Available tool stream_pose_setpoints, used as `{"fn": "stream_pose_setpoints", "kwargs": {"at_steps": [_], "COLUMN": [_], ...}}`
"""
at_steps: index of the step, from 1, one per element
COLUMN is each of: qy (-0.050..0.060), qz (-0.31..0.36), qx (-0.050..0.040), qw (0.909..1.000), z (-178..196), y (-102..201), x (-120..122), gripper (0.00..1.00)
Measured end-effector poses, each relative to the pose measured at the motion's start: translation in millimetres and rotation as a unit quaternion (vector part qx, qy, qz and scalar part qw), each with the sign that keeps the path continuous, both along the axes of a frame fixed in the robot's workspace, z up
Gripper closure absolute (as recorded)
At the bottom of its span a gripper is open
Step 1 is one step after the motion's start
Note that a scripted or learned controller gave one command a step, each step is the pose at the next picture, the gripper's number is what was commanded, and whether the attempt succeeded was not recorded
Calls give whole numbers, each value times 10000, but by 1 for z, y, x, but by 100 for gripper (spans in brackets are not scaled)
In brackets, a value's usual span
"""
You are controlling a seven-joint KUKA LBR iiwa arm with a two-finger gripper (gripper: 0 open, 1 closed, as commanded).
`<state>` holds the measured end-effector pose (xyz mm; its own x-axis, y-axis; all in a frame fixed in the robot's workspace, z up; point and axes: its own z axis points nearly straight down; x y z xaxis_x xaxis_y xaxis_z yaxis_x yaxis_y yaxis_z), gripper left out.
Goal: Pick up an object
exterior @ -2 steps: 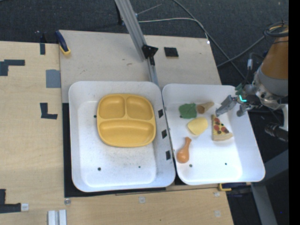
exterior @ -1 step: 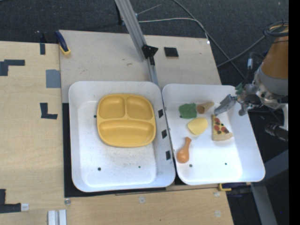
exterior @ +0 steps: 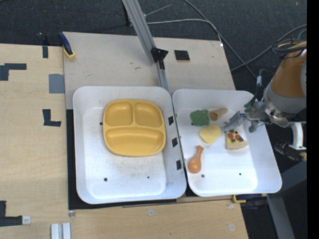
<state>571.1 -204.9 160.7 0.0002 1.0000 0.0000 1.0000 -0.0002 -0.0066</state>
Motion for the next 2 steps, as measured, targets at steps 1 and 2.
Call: {"fn": "stream_pose_setpoints", "kwargs": {"at_steps": [1, 2], "qy": [-4, -89], "qz": [9, 8], "qx": [1, -53], "qw": [10000, 9999], "z": [-45, -72], "y": [3, 0], "x": [3, 6], "gripper": [0, 0]}}
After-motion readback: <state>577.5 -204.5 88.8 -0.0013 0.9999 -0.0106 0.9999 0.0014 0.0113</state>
